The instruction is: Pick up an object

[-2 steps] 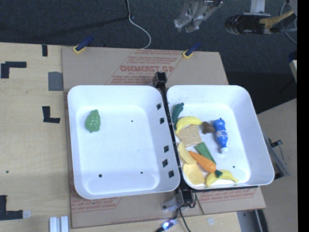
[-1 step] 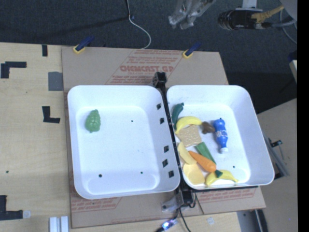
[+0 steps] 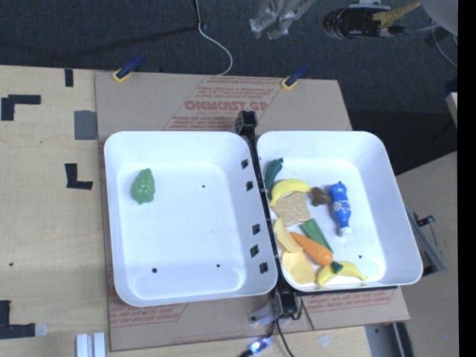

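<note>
My gripper hangs high at the top of the camera view, above the dark floor beyond the bench and far from both bins; it looks blurred. The left bin holds one lumpy green object near its left wall. The right bin holds a pile along its left side: a dark green pepper, a banana, a tan cracker, a carrot, a green pod and a second banana. A blue bottle lies beside a small brown piece.
Both bins sit on a cardboard sheet held by blue-and-yellow clamps. A black divider with clips runs between the bins. A white cable trails over the floor at the back. Yellow slices lie at the right bin's front.
</note>
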Controlling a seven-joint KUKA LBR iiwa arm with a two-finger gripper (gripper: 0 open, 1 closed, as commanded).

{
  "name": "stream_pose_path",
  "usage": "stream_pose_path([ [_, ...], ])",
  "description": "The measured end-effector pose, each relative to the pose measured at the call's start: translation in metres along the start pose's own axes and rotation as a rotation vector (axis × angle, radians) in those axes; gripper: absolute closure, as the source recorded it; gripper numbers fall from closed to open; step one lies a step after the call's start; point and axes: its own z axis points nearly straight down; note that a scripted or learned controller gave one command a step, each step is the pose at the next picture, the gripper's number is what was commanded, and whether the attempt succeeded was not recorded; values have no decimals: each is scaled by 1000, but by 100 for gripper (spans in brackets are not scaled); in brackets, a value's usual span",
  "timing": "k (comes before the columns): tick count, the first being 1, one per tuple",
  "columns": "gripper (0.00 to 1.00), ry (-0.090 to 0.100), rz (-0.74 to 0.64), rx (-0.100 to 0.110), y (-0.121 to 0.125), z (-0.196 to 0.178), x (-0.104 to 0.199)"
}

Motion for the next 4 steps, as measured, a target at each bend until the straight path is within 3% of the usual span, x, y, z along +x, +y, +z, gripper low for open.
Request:
stream_pose_path([
  [2, 100, 0, 0, 0, 17, 0, 32],
  [4, 100, 0, -1, 0, 17, 0, 71],
])
